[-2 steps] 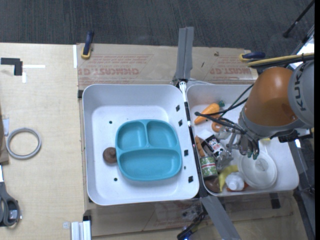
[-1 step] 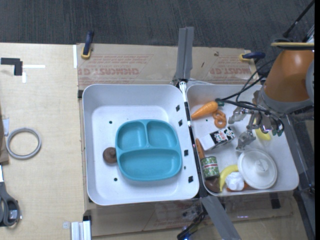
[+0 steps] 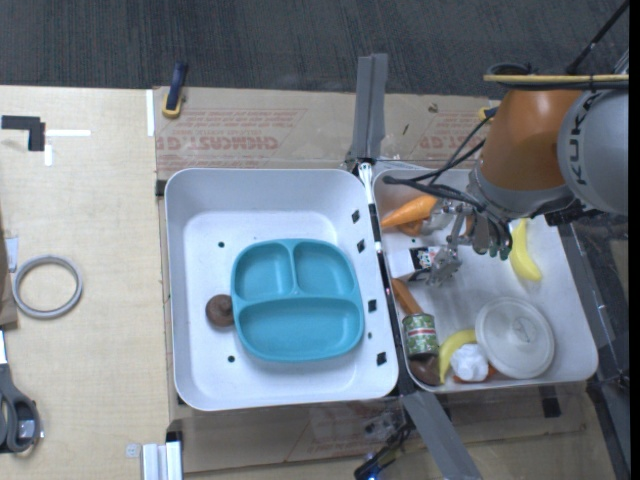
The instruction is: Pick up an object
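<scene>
1. Arm point(image 3: 545, 138) reaches in from the right and hangs over the back-left part of the right bin point(image 3: 570, 298), wrist pointed down, presumably because that is where the pickable stuff lies closest together.
2. Gripper point(image 3: 470, 238) sits low among cables and metal parts. Can't tell how far open it is, and nothing is visibly held.
3. Task things are all in the right bin:
   - carrot point(image 3: 408, 211) at the back-left corner, just left of the gripper;
   - small black-and-white item point(image 3: 423, 259) just below it, too small to identify;
   - banana point(image 3: 524, 252) near the right wall, just right of the gripper.
4. Front of the same bin:
   - can point(image 3: 419, 335) against the left wall;
   - clear round lid point(image 3: 514, 338) lying flat;
   - white ball point(image 3: 470, 366) touching a yellow piece point(image 3: 452, 347);
   - thin orange stick point(image 3: 405, 294) along the left wall, just above the can.
5. Left bin point(image 3: 185, 298) holds a teal divided plate point(image 3: 297, 299), with a small brown item point(image 3: 219, 310) touching the plate's left edge. Both are well away from the arm, so prob. not the target.
6. Judgement: likeliest target is the carrot or the small item, being nearest the gripper. The bin wall beside them leaves little room, so a miss is possible.
</scene>
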